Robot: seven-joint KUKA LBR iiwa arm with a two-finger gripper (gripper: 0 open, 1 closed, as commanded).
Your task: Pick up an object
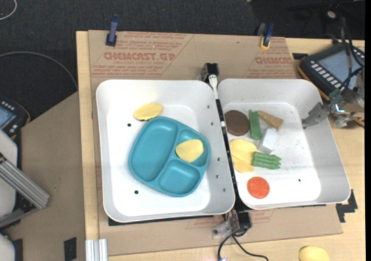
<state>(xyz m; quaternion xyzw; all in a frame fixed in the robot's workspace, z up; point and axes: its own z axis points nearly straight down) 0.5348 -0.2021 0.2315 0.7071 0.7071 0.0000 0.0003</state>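
Left bin (110, 138): one blue tray (162, 158), two yellow chips (189, 149). Right bin (324, 161): seven food pieces (258, 187). End effector (316, 116) at right rim, open/closed unclear.

Cut off at the right edge: arm behind the gripper (313, 116); finger gap too small and blurred to tell

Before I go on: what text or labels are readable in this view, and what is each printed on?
"CHEMCAST G P", red print on the cardboard sheet above the left bin; the smaller lines around it are too blurred to read.
"CHEMCAS", red print on the same sheet above the right bin; it runs on unclearly.
The pendant screen at right: too small to read.
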